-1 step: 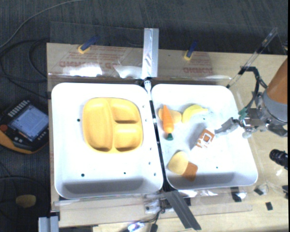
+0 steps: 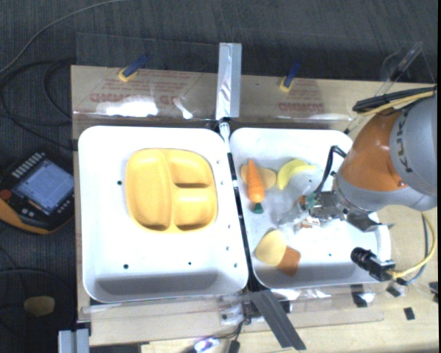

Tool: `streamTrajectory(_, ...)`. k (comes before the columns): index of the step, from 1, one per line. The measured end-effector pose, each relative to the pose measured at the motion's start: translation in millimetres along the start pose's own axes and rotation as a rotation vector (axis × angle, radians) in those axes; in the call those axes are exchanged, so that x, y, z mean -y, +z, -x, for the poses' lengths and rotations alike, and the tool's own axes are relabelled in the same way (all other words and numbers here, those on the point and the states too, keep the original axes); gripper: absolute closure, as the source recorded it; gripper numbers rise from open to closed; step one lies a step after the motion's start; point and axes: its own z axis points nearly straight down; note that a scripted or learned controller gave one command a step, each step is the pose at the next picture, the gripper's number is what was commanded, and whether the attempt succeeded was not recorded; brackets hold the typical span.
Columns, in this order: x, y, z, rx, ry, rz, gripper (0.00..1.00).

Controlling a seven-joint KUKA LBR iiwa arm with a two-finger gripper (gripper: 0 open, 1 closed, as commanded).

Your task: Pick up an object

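Currently: gripper [image 2: 306, 213] hovering in right bin [image 2: 345, 271]; claw state untellable. Toy carrot [image 2: 254, 182] lying near bin's left wall, apart from gripper. Likely light, rigid, smooth; grasping across mid-body advisable.

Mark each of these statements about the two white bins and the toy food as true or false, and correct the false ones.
1. The yellow divided plastic plate lies in the left white bin. True.
2. The orange toy carrot lies on the divided plate. False: it lies in the right white bin, near the wall between the bins.
3. The grey arm with the orange band reaches over the right bin. True.
4. The yellow banana-shaped toy lies in the left bin. False: it lies in the right bin, beside the carrot.
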Motion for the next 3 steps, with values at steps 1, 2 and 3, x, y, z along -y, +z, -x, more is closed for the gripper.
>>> streamTrajectory(1,-0.2,-8.6,-0.5,-0.002,0.000,-0.001,1.00)
streamTrajectory(2,-29.5,1.6,-1.6,0.002,0.078,0.014,1.00)
streamTrajectory(3,-36.8,-104.4,-78.6,-0.001,-0.023,-0.002,1.00)
